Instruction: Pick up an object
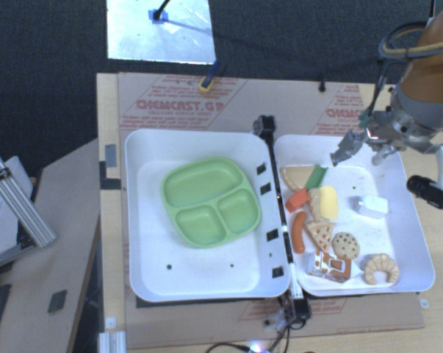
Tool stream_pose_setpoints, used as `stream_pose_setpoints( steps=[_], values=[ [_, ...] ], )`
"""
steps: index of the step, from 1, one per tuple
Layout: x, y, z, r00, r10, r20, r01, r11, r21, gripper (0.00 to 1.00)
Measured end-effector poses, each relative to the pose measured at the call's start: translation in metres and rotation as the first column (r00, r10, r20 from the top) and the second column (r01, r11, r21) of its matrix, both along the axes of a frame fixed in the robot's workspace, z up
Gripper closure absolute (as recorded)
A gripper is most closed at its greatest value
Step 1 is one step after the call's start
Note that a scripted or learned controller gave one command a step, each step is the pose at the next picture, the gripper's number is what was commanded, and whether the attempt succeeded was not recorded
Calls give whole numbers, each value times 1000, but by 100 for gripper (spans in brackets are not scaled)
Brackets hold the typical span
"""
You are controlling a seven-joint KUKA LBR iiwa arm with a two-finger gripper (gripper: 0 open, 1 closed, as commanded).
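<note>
Two glossy white bins [206, 289]; one holds a compartmented green tray [210, 201].

The grey arm [425, 87] enters from the right edge, its orange band uppermost and its wrist angled down and to the left. Its end effector [362, 147] is poised at the arm's lower left end, two fingers spread apart, nothing between them.

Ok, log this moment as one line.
arm: over right bin far edge | gripper: above toy food, nothing held | green tray: left bin
</note>
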State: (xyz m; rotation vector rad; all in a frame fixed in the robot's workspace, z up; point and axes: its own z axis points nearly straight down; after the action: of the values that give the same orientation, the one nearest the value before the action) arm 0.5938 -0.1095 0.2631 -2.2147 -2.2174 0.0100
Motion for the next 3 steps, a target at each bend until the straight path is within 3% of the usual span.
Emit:
stream_pose_setpoints(
  steps=[1, 3],
  values=[
    [2, 0, 6, 1000, 2, 11, -2, 1000, -1, 0],
    [-7, 11, -85, 1000, 0, 8, 0, 1000, 0, 0]
  ],
)
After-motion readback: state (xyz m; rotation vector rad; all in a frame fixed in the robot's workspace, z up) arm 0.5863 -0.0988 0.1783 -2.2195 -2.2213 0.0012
